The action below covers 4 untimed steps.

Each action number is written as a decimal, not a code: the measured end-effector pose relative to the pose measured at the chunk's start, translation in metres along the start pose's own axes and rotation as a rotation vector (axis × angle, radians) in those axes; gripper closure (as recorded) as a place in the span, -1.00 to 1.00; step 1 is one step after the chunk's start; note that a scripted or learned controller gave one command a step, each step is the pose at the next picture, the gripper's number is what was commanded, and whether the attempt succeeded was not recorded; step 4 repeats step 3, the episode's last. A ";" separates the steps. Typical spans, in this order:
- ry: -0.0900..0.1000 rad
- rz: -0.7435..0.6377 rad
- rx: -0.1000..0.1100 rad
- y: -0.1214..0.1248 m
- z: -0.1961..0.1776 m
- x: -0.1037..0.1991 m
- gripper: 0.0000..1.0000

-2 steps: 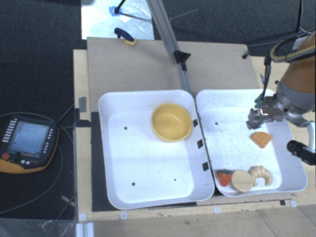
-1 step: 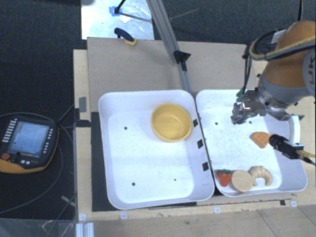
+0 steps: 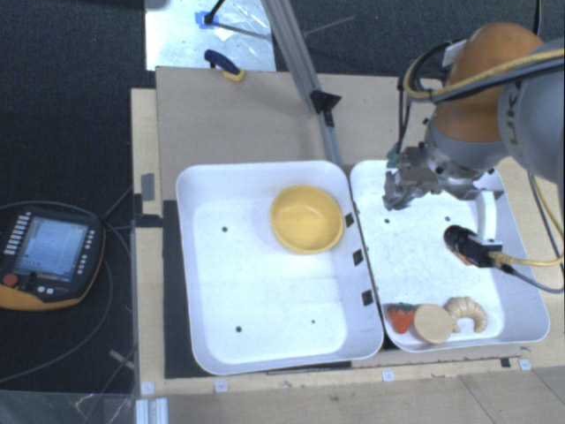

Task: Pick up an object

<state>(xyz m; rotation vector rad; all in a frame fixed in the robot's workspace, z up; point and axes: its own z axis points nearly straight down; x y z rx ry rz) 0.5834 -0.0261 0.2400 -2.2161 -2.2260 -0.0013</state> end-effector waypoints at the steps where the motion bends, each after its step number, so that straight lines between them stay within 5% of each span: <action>1: 0.000 0.000 -0.001 0.023 -0.007 0.045 1.00; 2: 0.000 0.001 0.001 0.045 0.007 0.094 1.00; 3: -0.001 0.004 -0.001 0.045 0.007 0.092 -1.00; 4: -0.001 0.004 -0.001 0.045 0.007 0.092 -1.00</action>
